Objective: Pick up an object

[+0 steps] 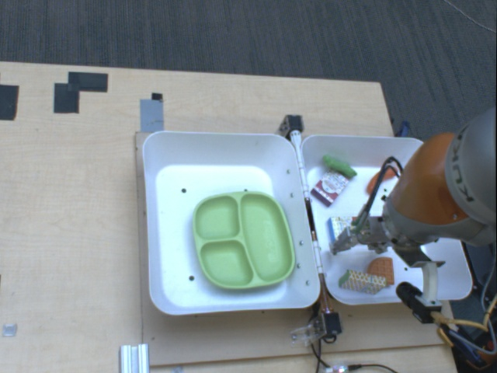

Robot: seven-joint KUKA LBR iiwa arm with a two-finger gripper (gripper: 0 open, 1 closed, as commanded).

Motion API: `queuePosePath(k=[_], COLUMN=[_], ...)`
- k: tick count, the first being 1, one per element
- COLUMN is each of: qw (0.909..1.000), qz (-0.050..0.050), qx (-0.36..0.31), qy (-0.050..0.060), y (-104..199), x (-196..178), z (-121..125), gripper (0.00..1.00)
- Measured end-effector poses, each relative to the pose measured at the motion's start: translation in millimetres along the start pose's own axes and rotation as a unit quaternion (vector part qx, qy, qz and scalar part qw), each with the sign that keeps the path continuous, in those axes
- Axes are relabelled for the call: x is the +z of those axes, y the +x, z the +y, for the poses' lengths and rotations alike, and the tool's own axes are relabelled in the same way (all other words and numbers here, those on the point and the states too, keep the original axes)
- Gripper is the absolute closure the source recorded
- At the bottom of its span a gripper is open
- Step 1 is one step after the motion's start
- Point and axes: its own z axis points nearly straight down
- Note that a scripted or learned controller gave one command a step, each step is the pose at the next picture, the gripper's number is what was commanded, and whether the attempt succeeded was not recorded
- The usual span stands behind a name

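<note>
The right bin holds several small items. A green pickle-shaped piece lies at its far side, with a red and white packet just below it. A blue and white item sits near the left wall. A brown cookie-like piece and a speckled bar lie at the near side. An orange-red piece peeks out beside the arm. My gripper is low in this bin, right beside the blue and white item and above the speckled bar.
The left bin holds a light green divided plate. The arm's grey and orange wrist covers the right half of the right bin. A black cable loops over the bin. Bare wooden bench lies to the left.
</note>
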Motion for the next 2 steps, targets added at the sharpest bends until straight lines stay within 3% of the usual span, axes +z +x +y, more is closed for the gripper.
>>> queuePosePath(k=[1,2], qw=[1.0000,1.0000], qz=[0.000,0.000], qx=[-0.001,-0.001], qy=[-0.002,-0.002], y=[0.7,0.7], x=[-10.4,-10.4], z=[1.6,1.6], gripper=[1.00,0.00])
